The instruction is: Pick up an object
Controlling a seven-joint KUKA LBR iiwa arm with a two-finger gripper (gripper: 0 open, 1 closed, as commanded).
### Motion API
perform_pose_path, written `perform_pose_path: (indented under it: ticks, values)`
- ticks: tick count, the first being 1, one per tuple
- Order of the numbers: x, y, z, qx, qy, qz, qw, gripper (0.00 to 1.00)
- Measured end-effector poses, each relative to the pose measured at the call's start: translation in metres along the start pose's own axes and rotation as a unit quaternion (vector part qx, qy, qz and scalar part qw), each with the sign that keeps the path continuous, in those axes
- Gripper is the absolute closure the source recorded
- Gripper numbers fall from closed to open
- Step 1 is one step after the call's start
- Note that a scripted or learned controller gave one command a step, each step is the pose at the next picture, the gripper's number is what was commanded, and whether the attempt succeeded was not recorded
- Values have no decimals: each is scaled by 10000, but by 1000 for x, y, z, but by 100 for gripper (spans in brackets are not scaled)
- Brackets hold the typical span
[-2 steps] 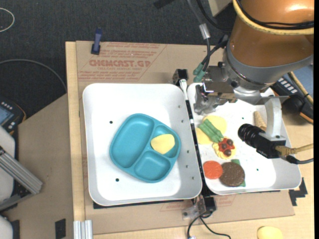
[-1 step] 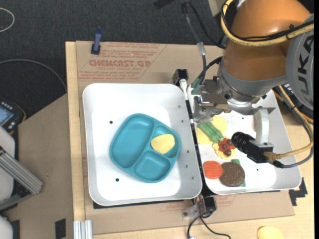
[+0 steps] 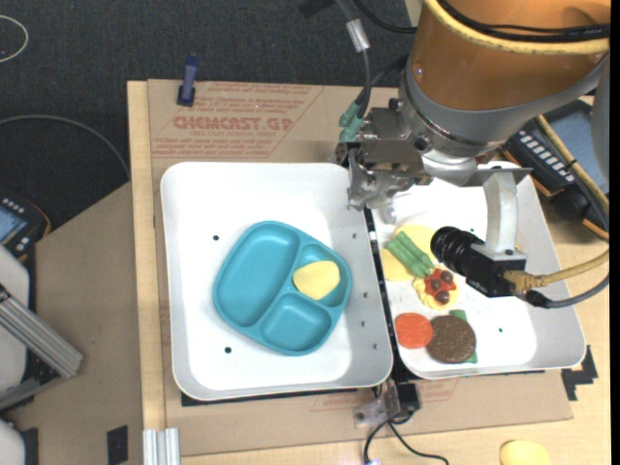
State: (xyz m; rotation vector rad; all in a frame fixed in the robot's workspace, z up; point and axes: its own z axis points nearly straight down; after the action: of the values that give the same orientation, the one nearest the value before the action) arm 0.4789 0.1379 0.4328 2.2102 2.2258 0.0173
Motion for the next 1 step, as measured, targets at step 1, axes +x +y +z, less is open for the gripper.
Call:
perform_pose_path:
  ticks: [1]
  values:
    - [-50,-2,94,111,-38,65,9999,100]
